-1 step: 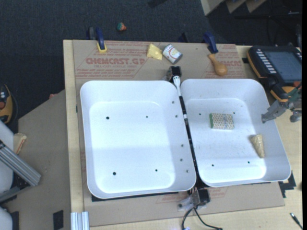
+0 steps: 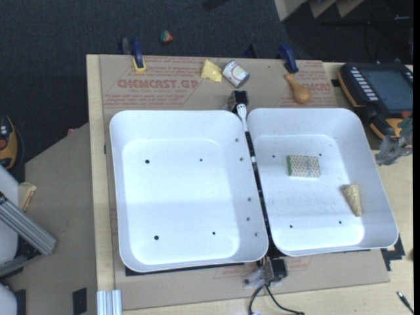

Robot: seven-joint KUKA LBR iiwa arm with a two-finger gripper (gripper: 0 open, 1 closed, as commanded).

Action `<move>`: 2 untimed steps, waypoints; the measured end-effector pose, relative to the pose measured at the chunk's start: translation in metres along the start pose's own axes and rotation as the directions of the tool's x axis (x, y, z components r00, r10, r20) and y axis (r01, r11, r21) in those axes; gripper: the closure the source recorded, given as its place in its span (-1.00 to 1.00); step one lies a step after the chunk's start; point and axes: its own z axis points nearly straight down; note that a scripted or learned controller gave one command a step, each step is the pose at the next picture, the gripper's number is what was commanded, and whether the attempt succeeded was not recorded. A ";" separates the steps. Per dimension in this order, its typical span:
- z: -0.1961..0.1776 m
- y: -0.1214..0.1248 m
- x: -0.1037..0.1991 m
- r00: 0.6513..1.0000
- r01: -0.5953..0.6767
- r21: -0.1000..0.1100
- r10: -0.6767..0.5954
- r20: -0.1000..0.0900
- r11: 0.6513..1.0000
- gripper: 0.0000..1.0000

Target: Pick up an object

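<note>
Camera view shows a pad (image 2: 304,166) mid-floor in the right bin (image 2: 308,212), well off every wall. A cone (image 2: 354,199) lies near its right wall.

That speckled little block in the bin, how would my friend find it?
Look at the right white bin. Near its middle lies a small flat speckled block, squarish with greenish dots. Its one neighbour, a tan cone-shaped piece, sits apart towards the right wall and is plain and pointed.
</note>
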 end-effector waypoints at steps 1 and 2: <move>-0.221 -0.027 -0.019 1.000 -0.001 -0.015 0.001 0.007 1.000 1.00; -0.121 -0.026 0.034 1.000 0.002 0.011 -0.002 -0.006 1.000 1.00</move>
